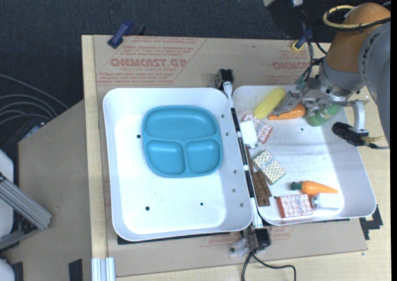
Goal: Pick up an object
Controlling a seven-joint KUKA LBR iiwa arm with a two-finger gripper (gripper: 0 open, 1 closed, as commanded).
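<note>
The desk (155,62) carries two shallow white bins side by side. The left bin (124,149) holds a blue divided plate (182,139) with three compartments, lying flat near the bin's middle and upper part. The right bin (347,162) holds a scatter of small things. The arm (356,38), grey with an orange band, comes in from the upper right and reaches down to the far corner of the right bin, where the end effector (310,97) sits low over the bin's top edge. Whether its fingers are spread or closed cannot be told from this angle. Just to its left lies a yellow corn cob (268,103), tilted, and an orange carrot (288,113) lies right beneath it, its thick end touching or nearly touching the end effector. A green object (322,115) sits just below and to the right of the end effector, partly hidden by it. Near the dividing wall lie a white block (248,132), a small red-printed packet (263,131), a checked packet (269,165) and a dark brown bar (260,188). Well apart from the end effector, at the near edge of the bin, are a second carrot (315,187), a white tube (327,201) and a red and white box (294,206).
</note>
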